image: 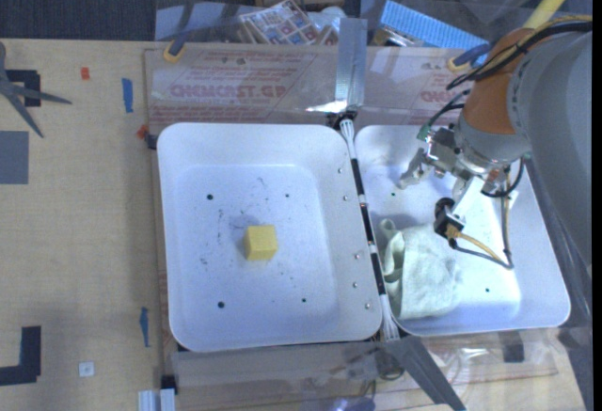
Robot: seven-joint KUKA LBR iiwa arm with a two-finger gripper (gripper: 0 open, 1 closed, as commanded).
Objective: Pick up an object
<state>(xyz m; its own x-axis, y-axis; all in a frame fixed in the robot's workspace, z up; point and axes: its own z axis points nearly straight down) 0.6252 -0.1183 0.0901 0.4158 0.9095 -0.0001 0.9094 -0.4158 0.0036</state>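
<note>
The bench (66, 240) on the left is pale wood, with a few bits of blue tape (127, 95) stuck to it and a dark metal tool (23, 99) lying near its far left edge. Next comes the left bin (188, 165), a shallow white tray with scuffs and a few small dark holes in its floor. A small yellow block (261, 243) sits alone close to the middle of that floor, flat on one face and well apart from every wall.

Beyond the bins, on the far side, a clear plastic sheet (245, 85) with red lettering stands along the edge, and clutter of boxes and cables lies behind it.

The right bin (541, 296) touches the left one along a shared seam. In its near left part lies a crumpled white cloth (423, 277), pressed against the seam wall, with a pale greenish fold at its left end.

The arm (555, 89), grey with an orange band, comes in from the right and hangs over the far half of the right bin. Its gripper (435, 176) points toward the left, over bare bin floor just beyond the cloth. The metal parts there blur together, so I cannot tell whether it is released or clenched; nothing seems to be caught in it. A black and yellow fitting (450, 221) with a thin cable dangles below the wrist, just above the cloth.
</note>
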